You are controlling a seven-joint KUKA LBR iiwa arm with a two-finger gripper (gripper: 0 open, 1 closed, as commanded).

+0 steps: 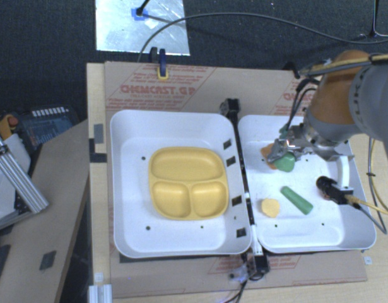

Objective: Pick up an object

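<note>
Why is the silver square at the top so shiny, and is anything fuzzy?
Camera view: the silver sheet bounces the light back in pale patches; same view, the yellow tray is sharp, with soft shadows in its hollows; the hand above the right white bin looks slightly smeared.

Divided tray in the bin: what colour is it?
The divided tray is pale yellow, clearest in the camera view.

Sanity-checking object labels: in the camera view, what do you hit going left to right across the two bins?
yellow divided tray → small yellow disc → green block
</note>
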